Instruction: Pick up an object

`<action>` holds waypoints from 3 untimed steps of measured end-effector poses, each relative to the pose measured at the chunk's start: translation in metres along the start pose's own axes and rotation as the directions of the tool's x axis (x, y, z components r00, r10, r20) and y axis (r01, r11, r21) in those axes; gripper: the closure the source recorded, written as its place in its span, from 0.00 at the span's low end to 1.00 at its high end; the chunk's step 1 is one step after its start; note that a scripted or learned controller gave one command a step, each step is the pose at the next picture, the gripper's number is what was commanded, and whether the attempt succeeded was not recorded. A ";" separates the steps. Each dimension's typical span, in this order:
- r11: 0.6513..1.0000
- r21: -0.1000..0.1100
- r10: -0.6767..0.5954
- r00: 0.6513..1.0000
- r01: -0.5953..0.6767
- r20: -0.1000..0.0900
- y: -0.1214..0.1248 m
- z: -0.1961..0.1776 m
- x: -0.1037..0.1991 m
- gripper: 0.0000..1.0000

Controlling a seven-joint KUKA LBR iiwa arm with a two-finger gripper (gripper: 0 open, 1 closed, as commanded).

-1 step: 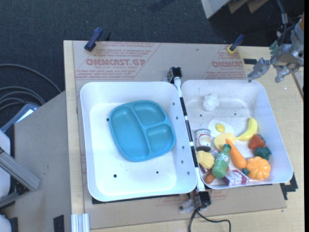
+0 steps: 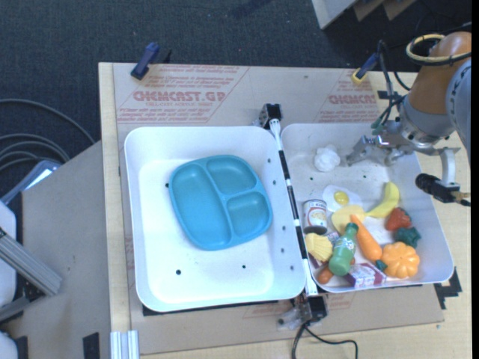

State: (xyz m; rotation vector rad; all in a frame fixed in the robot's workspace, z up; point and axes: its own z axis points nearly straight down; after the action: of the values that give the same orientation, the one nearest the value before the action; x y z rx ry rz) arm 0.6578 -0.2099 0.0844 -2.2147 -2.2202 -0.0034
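The right bin (image 2: 352, 137) holds a heap of toy food toward its near side: a yellow banana (image 2: 387, 199), an orange carrot (image 2: 367, 241), an orange pumpkin (image 2: 399, 259), a green bottle (image 2: 343, 254), a small can (image 2: 317, 217), a corn cob (image 2: 318, 247) and a red fruit (image 2: 398, 219). A white crumpled object (image 2: 326, 158) lies apart near the far left of that bin. My gripper (image 2: 376, 152) hangs over the bin's far side, right of the white object, open with nothing between its fingers.
In the left bin (image 2: 150, 223) lies a blue divided plate (image 2: 219, 200). A black divider (image 2: 284, 178) runs between the bins. The grey and orange arm (image 2: 434, 88) comes in over the right bin's far right corner. Blue clamps (image 2: 144, 61) hold the board's far edge.
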 end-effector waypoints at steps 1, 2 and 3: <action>1.000 0.000 0.001 1.000 -0.001 0.003 0.009 0.000 0.073 0.00; 1.000 0.000 0.003 1.000 -0.003 0.005 -0.041 0.000 0.069 0.00; 1.000 -0.003 0.002 1.000 -0.002 0.006 0.009 0.000 0.073 0.00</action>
State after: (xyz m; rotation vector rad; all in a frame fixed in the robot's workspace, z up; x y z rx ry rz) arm 0.6668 -0.1364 0.0851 -2.2210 -2.2229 -0.0007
